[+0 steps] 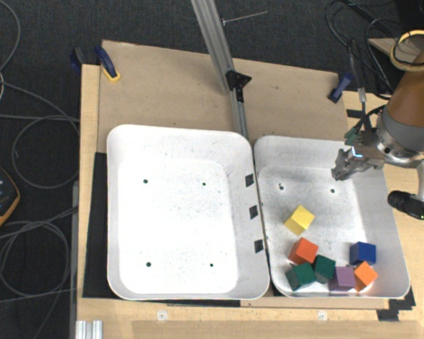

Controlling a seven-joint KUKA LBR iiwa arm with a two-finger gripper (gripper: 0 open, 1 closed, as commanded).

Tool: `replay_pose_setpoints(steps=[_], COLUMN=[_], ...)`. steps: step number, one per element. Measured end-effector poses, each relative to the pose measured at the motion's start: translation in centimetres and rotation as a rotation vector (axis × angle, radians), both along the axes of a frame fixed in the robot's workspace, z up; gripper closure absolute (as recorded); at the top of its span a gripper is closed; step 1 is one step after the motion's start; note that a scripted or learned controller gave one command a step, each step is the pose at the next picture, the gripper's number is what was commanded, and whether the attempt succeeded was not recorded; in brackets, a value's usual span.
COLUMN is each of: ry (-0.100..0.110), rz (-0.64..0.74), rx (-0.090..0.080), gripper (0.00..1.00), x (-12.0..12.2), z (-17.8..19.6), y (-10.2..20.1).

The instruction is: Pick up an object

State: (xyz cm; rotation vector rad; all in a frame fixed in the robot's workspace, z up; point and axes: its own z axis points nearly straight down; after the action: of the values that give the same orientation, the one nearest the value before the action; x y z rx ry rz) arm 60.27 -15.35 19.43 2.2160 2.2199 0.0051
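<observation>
early in the pick, by the look of it; gripper (345, 167) poised over the far end of the right bin (383, 206), nothing between its tips; jaw spacing impossible to tell; yellow block (300, 220) nearest, toward the bin's middle, untouched; grasp and lift left to do

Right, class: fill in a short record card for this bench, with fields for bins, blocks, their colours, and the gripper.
bins: left bin and right bin, side by side
blocks: seven, all in the right bin
colours: yellow, red-orange, two green, purple, orange, blue
gripper: over the right bin's far end, apart from the blocks
</observation>
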Motion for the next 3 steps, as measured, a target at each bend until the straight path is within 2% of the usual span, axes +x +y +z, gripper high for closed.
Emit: replay_pose_setpoints(steps=[1, 2, 3], ry=[0.001, 0.005, 0.008], rz=[0.000, 0.005, 0.005], rx=[0.000, 0.004, 0.004], gripper=[1.00, 1.00, 1.00], x=[0.1, -0.7, -1.5], z=[2.9, 4.3, 3.4], y=[0.0, 5.5, 10.6])
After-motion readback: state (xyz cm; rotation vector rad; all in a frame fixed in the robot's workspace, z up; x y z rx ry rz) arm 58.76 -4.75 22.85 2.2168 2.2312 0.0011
